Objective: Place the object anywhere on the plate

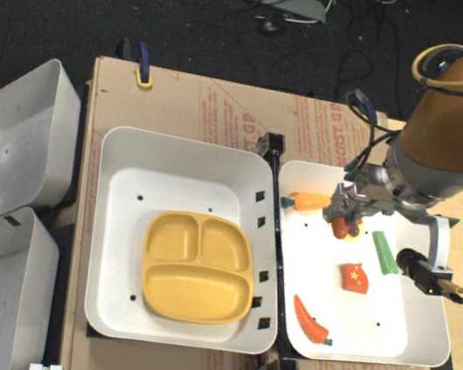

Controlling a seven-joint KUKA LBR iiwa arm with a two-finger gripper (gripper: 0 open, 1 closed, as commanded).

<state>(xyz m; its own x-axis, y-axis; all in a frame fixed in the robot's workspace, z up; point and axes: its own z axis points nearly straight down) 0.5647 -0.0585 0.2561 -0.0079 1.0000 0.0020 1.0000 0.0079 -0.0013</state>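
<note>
Here the gripper (pixel 345 217) hangs low over the far part of the right bin (pixel 391 336), its dark fingers closed around a small reddish-brown object (pixel 344 230) that shows between and just under the fingertips (rounded, darker than the other pieces, too small to say more about its shape). Just beside it, toward the bin's far left corner, lies an orange carrot-like piece (pixel 308 202) with a green tip. A green stick (pixel 384 253) lies at a slant just right of the gripper. Nearer the middle of the bin sits a red chunk (pixel 355 278), and by the near edge a red-orange chili pepper (pixel 310 320) with a green stem.

The yellow plate (pixel 197 268) lies in the left bin (pixel 121 205), with two small compartments at the far side and one long one at the near side. It is well apart from the held object, across the divider between the bins.
</note>
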